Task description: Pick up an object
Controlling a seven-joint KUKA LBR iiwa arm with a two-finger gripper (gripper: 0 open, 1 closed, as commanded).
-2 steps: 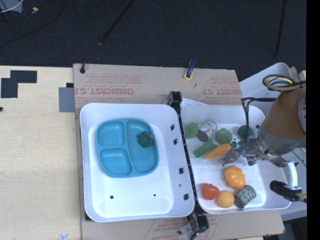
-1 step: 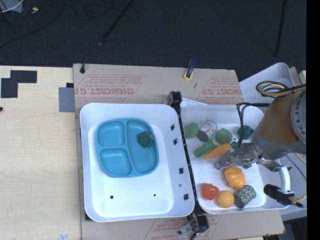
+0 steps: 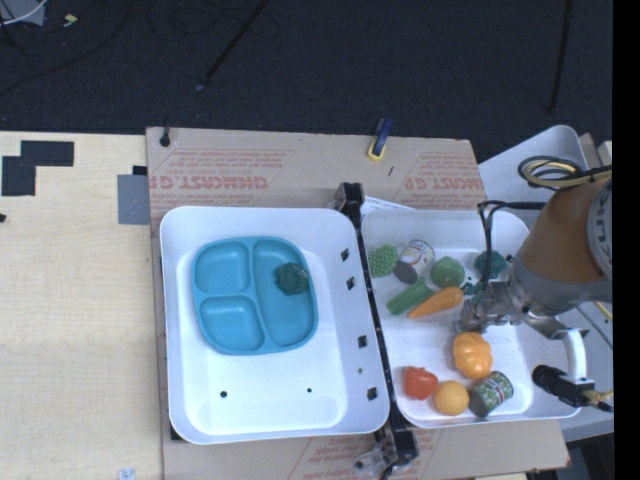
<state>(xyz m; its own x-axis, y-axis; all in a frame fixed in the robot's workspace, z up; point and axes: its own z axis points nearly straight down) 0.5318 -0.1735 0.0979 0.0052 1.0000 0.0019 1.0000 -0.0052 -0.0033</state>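
Camera view, arm: the grey arm with its orange band reaches in from the right, bent down over the right bin.
Hand: the hand sits low in the right bin, just above the pumpkin and right of the carrot tip; I cannot tell whether it is open or closed, and nothing is seen gripped.
Left bin: the white left bin holds a blue tray with three sections.
Tray: a dark green broccoli lies in the upper right section of the tray.
Right bin: the white right bin sits just beside the left one and holds the toy foods.
Upper row: a light green knobbly piece lies at the top left, a small tin just right of it, then a green ball; a dark teal piece lies further right, near the arm.
Middle: a green cucumber and an orange carrot lie side by side, slanted and touching.
Lower part: an orange pumpkin lies just under the hand; a red tomato, an orange and a tilted can lie along the near edge.
Bench: both bins rest on brown cardboard on the bench.
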